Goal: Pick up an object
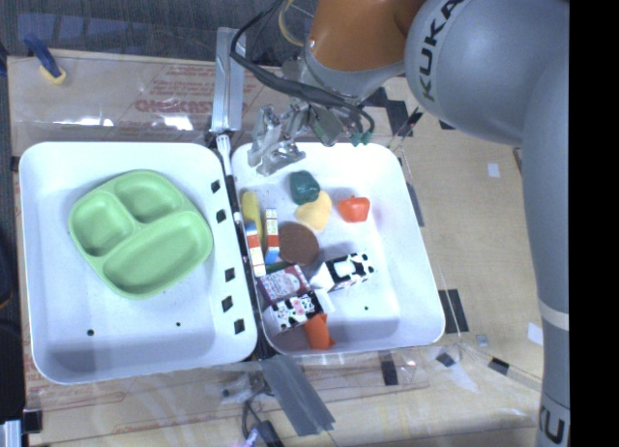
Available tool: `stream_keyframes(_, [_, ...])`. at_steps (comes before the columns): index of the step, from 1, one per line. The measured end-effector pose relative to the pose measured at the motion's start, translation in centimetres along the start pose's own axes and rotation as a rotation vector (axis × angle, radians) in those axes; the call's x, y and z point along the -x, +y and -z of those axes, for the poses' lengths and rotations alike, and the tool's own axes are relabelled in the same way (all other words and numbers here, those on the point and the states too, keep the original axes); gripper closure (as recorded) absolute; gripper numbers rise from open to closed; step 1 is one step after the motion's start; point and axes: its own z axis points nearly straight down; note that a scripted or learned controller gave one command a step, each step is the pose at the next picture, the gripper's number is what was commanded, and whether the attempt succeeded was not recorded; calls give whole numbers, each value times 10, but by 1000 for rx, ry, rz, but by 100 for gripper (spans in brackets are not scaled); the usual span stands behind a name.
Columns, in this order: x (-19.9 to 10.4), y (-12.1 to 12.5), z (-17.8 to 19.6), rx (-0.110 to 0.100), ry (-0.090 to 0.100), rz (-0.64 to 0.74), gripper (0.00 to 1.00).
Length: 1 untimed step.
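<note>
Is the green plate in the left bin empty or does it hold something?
Empty: all three compartments of the green plate show bare green, nothing lying in them.

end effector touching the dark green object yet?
Apart. The camera view shows bare white bin floor between the end effector, at the right bin's back-left corner, and the dark green object in front of it.

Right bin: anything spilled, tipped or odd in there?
Nothing spilled or broken. The toys in the right white bin are heaped along its left wall, and the black-and-white cow figure lies on its side. The green divided plate sits flat in the left white bin.
</note>
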Motion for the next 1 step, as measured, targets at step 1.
stream_keyframes(1, [17,42,-59,3,7,-80,100])
